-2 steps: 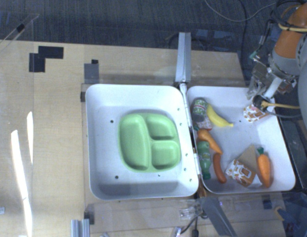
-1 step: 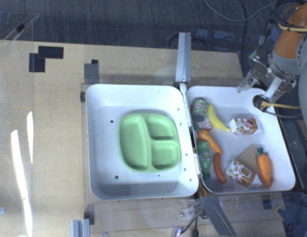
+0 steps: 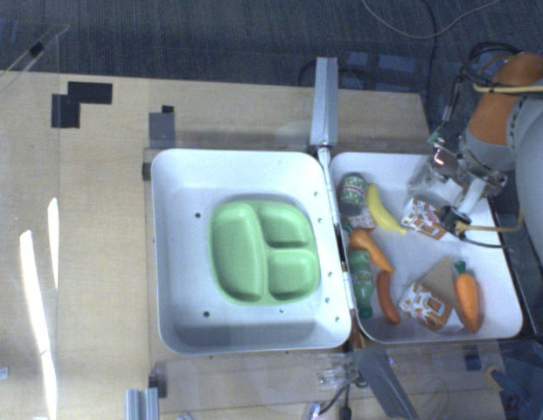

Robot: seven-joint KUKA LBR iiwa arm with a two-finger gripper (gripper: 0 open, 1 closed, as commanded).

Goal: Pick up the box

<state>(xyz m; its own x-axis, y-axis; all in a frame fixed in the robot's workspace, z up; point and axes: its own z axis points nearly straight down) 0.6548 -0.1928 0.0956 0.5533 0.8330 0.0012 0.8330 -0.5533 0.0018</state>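
A small orange-and-white patterned box [image 3: 421,218] lies in the upper part of the right bin [image 3: 507,322]. My gripper [image 3: 446,201] is low over that box's right end, at or just above it, and its metal parts hide the contact. A second, larger box [image 3: 426,303] with the same pattern and a brown flap lies near the bin's front edge, apart from the gripper. The arm's grey and orange wrist [image 3: 507,112] comes in from the upper right.
In the right bin are a dark can [image 3: 352,191], a banana [image 3: 385,213], an orange vegetable [image 3: 369,247], a green bottle [image 3: 363,285], a red sausage [image 3: 386,297] and a carrot [image 3: 466,297]. A green divided plate [image 3: 262,250] lies in the left bin [image 3: 179,234].
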